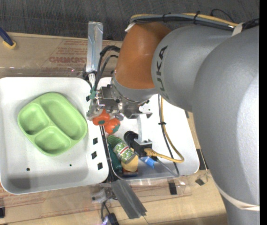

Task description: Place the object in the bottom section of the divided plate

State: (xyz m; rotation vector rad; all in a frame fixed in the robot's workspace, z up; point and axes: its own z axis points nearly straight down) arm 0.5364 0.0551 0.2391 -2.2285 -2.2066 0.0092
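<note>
Two white bins (11, 172) are sitting side by side beneath me. My gripper (101, 110) is clamping one orange object (100, 118) over their shared rim, right of one green divided plate (52, 123).

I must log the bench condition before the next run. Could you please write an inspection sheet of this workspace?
Surface: two white bins; left bin and right bin side by side.
Job's things: green divided plate in the left bin, sections bare; orange object at the gripper.
Clutter: small items piled in the right bin's lower left part.
Grippers: gripper over the wall between the bins; grasp cannot be judged.
Cables: yellow cable looping in the right bin.
Surroundings: cardboard sheet behind the bins.
</note>
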